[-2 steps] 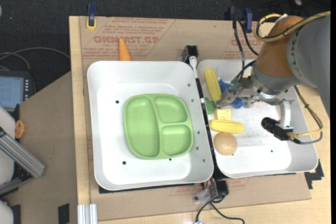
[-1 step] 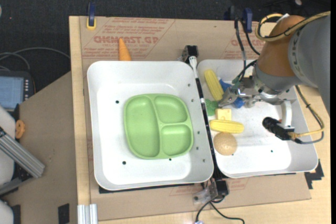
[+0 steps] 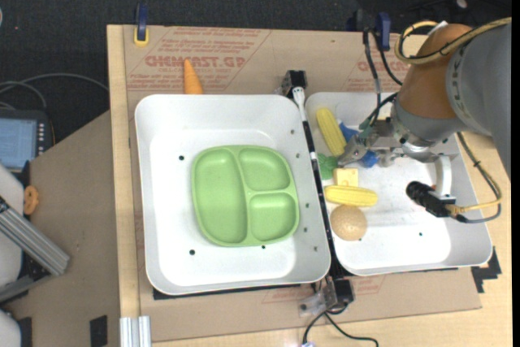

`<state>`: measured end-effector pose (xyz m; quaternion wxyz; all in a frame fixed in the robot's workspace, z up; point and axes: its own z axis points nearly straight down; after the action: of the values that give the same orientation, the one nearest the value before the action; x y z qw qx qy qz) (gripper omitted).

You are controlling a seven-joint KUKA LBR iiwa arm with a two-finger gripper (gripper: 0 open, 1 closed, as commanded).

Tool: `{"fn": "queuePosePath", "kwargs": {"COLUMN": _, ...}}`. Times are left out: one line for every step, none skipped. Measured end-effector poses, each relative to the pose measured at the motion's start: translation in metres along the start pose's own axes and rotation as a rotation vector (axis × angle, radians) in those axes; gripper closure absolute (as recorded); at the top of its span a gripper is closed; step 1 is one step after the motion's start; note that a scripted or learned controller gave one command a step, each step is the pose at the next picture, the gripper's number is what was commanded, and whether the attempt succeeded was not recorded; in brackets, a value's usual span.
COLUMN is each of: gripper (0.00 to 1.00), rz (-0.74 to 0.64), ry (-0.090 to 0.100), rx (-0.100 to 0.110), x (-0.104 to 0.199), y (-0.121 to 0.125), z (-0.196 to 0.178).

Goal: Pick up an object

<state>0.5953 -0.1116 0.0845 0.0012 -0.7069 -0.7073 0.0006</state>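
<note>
Corn cob just left of end effector; end effector state: cannot tell.

green divided plate in left bin, hand over corn

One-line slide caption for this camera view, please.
Gripper lowered among toy foods in the right bin; green divided plate sits in the left bin.

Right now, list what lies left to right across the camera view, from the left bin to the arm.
Left bin → green divided plate → corn cob → gripper → orange band on the arm.
</note>
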Motion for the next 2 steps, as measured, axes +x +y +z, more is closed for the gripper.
{"fn": "queuePosePath", "kwargs": {"gripper": 0.00, "rz": 0.000, "ry": 0.000, "rx": 0.000, "x": 0.0000, "y": 0.0000, "z": 0.0000}}
{"fn": "queuePosePath", "kwargs": {"gripper": 0.00, "rz": 0.000, "ry": 0.000, "rx": 0.000, "x": 0.0000, "y": 0.0000, "z": 0.0000}}
